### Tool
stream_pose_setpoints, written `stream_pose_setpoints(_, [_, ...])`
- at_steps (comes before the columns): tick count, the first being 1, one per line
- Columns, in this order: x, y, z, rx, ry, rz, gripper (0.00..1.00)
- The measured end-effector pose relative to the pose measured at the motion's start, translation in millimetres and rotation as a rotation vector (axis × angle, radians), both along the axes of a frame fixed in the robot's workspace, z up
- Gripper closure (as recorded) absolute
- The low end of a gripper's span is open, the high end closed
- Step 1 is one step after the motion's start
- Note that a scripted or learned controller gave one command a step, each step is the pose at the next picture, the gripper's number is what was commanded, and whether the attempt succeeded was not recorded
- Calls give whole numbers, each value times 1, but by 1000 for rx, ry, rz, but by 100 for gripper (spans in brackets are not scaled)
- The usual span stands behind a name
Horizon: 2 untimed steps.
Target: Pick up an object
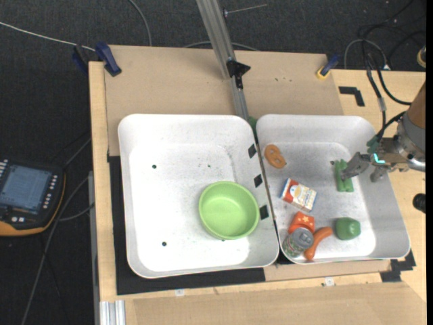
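Observation:
My gripper (356, 166) hangs over the right part of the right bin (387, 205), at the end of the arm that comes in from the right edge. A green block (343, 177) sits right at the gripper's tip, touching or nearly touching it; I cannot tell whether it is gripped. Other objects lie in the same bin: a brown pretzel-like ring (274, 156), a small white and orange carton (298, 195), a red piece (302, 221), a can (298, 240), an orange carrot (319, 239) and a round green item (347, 228).
The left bin (155, 181) holds a light green bowl (229, 210) near its front right corner. A metal pole (220, 36) slants down to the divide between the bins. A handheld pendant (27, 195) lies off the bench at left.

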<state>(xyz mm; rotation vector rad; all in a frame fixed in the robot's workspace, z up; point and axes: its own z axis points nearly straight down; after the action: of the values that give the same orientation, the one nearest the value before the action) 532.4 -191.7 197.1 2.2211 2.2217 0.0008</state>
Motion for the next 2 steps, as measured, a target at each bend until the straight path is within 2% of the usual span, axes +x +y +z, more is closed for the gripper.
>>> stream_pose_setpoints(1, [0,0,0,0,0,0,0])
stream_pose_setpoints(2, [1,-9,-57,1,5,-1,0])
